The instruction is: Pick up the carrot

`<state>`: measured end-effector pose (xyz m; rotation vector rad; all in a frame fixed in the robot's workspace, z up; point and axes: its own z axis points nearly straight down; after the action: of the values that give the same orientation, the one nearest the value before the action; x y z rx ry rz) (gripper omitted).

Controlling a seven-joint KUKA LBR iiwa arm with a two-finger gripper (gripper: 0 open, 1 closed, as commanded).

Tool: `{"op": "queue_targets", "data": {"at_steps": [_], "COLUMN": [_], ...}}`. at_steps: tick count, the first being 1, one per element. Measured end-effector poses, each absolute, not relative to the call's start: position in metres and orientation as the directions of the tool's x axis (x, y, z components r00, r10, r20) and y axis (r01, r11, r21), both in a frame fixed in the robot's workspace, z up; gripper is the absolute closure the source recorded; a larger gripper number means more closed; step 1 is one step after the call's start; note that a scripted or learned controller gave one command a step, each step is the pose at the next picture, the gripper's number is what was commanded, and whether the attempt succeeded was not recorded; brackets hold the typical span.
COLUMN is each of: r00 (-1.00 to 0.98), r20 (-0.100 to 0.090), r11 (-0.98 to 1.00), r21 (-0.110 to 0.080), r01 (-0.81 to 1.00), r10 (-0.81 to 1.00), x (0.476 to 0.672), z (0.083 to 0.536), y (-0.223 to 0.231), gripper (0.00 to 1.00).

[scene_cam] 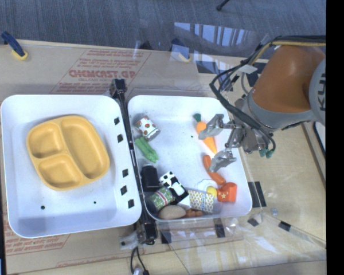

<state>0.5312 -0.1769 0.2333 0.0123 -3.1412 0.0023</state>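
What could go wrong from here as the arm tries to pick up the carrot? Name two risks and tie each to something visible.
1. The tool is open around the carrot, which lies close to the right bin's wall; a finger might strike that wall or push the carrot aside rather than grip it.
2. Another orange piece lies just below, near the lower finger, so the tool may nudge or catch that instead.
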Motion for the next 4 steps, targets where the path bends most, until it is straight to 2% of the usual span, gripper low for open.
{"op": "queue_targets", "data": {"at_steps": [1, 2, 3, 4], "r00": [-0.983, -0.959, -0.961, -0.916], "r20": [0.004, 0.000, -0.008, -0.019], "r11": [0.983, 0.959, 0.961, 0.916], "r21": [0.000, -0.001, -0.002, 0.000], "r01": [0.185, 0.284, 0.276, 0.402], "r10": [0.185, 0.284, 0.276, 0.402], "x": [0.588, 0.625, 0.628, 0.643], "z": [0.151, 0.091, 0.105, 0.243], "y": [-0.208, -0.210, -0.208, -0.212], "gripper": [0.00, 0.00, 1.00, 1.00]}}
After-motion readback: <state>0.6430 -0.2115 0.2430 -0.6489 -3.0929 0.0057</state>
